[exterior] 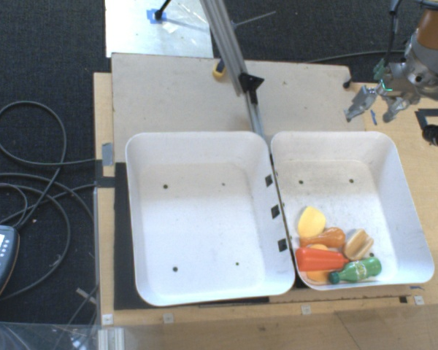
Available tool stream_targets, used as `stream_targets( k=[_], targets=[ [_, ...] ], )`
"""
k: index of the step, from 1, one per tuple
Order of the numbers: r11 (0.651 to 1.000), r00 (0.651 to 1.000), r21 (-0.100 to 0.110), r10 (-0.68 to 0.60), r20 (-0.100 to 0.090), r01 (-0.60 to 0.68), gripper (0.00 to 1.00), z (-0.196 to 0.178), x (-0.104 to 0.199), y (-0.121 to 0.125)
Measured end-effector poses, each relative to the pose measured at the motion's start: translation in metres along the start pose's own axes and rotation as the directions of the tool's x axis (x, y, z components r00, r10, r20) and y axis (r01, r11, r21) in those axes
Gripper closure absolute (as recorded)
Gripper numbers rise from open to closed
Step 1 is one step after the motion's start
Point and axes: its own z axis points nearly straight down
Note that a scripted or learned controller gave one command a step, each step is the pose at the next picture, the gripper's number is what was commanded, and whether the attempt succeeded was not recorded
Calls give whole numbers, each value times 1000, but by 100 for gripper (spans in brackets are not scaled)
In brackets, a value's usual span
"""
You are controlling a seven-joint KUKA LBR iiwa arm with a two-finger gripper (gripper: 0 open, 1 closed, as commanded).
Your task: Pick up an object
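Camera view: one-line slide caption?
Open gripper hangs above right bin's far rim; toy food clustered in near corner.

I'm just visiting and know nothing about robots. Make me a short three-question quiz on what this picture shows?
1. True or false: the claw is holding one of the toys.
2. Which bin holds the toy food: A) the left bin, B) the right bin?
3. Fill in: the green bottle lies in the right bin's ____ corner, front or back?

Key
1. False; the claw hangs above the bench beyond the right bin's far edge, with nothing between its fingers.
2. B.
3. Front, beside the orange carrot and the bread roll.
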Motion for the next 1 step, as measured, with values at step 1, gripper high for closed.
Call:
stream_targets(
  k=[1],
  targets=[
    [1000, 1000, 1, 0, 1, 0, 0, 0, 0, 0]
  ],
)
